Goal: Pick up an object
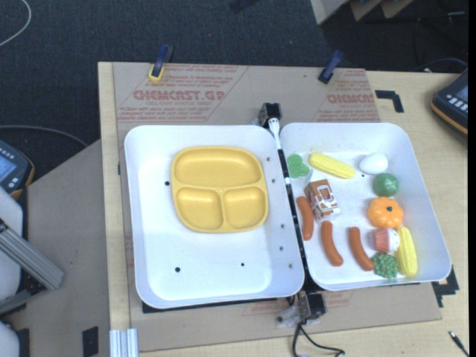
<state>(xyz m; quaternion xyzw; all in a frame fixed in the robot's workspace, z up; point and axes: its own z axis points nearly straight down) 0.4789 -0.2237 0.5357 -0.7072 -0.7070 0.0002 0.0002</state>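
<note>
Sitting in one bin: a yellow plate [219, 188] with three sections lies flat in the white bin [149, 259] on the view's left.
Toy food bin: the other white bin [349, 143] touches the first one along its side and holds all the small toys to pick from.
Far row: a green leafy piece [297, 166], a yellow corn cob [332, 166] and a white egg [373, 163] lie in a line.
Middle: a small brown and white box [322, 199] sits just beside a long orange sausage [305, 217].
Near row: two more sausages [332, 243] [360, 248] lie side by side, apart from each other.
Outer side: a green ball [385, 184] is just above an orange pumpkin [385, 213].
Corner pile: a red and white piece [386, 239], a second corn cob [407, 250] and a bit of broccoli [385, 265] are bunched close together.
Tabletop: brown board [223, 88] lies under both bins, with two blue clips [160, 63] [331, 66] on its far edge.
</note>
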